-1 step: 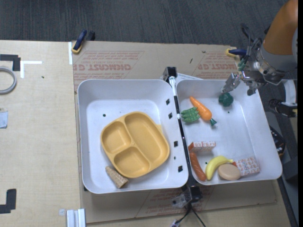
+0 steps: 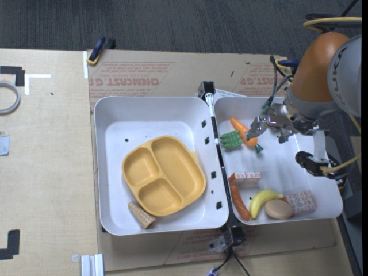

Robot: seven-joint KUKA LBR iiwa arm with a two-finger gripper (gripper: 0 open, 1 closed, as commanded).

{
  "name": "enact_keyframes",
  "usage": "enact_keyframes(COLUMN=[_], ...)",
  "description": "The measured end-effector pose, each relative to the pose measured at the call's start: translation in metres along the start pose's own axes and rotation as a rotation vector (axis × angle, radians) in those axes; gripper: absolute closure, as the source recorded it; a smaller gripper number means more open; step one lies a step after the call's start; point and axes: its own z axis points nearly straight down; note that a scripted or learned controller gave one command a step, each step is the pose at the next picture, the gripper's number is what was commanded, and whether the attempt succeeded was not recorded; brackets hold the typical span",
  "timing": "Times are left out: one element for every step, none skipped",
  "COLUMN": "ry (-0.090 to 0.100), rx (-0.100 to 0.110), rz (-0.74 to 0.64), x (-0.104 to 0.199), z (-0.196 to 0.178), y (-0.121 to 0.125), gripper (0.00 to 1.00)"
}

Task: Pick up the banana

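Overhead slanted view of a bench carrying two shallow white plastic bins set side by side, taken here with the right-hand bin as the landmark. The small curved yellow banana lies on the floor of this bin near its front edge, apart from the arm. Touching the banana on its right is a round tan bun-shaped piece, and just beyond that rests a pale packet with a red pattern. To the banana's left, along the bin's left wall, lies a long orange-red sausage-shaped piece; a small white-and-red box sits just behind it. Toward the back of the bin lies an orange toy carrot with green leafy top.

The grey arm with an orange band above its wrist reaches over the bin's back right corner. Its two-finger gripper hangs low beside the carrot's orange end, well apart from the banana; whether its fingers are spread or closed cannot be told from this angle, and nothing is seen between them.

The left-hand white bin, adjoining the landmark bin's left wall, holds a mustard-yellow three-compartment plastic plate and, at that plate's front corner, a tan cork-like block. Both bins rest on a flat sheet of printed brown cardboard.
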Motion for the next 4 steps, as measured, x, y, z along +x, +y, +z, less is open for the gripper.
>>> enact_keyframes(ry=[0.001,0.0,-0.001,-0.001], rx=[0.0,-0.003,-0.005,-0.004], rz=[0.036,-0.562,-0.559,-0.711], x=[-0.003,0.002,0.002,0.06], z=[0.061,0.063,0.054,-0.037], y=[-0.08,-0.111,-0.11,-0.076], gripper=[0.0,0.0,1.0,1.0])
